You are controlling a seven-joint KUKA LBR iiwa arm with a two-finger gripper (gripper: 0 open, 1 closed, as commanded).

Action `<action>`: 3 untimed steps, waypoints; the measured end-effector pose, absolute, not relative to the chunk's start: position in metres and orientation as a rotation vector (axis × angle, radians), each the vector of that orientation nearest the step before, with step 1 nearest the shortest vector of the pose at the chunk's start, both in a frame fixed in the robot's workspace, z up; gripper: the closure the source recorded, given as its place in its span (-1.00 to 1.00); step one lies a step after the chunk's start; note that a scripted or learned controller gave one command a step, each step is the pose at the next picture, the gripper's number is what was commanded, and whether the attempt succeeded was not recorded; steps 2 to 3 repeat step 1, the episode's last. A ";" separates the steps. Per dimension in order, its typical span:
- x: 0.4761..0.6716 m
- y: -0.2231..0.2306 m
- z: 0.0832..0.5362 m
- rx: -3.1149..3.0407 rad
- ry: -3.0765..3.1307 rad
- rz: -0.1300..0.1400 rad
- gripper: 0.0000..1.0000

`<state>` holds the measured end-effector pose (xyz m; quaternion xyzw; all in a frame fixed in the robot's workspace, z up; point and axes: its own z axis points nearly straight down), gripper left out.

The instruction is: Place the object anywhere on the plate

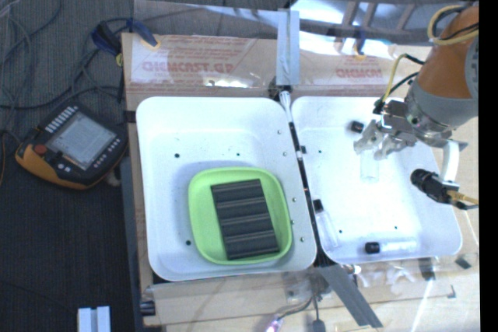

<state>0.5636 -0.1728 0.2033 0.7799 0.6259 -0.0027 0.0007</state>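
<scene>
A dark grey ribbed block [245, 218] lies flat on the green plate [201, 190] in the front half of the left bin [159, 144]. The block covers most of the plate's middle. My gripper [376, 144] hangs over the back part of the right bin [405, 221], well to the right of the plate. Its two pale fingers [365, 142] stand apart, open, with nothing between them. The orange-banded wrist [445, 70] rises behind it at the right edge.
A small black piece [356, 126] lies just left of the gripper. A clear pen-like tube with a black end [385, 247] rests near the right bin's front wall. The ridge between the bins [299, 159] runs front to back. A teach pendant [74, 145] sits on the floor at left.
</scene>
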 end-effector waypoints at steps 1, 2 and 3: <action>0.564 -0.173 0.203 2.449 1.965 -0.008 -1.00; 0.564 -0.173 0.203 2.449 1.965 -0.008 -1.00; 0.564 -0.173 0.203 2.449 1.965 -0.008 -1.00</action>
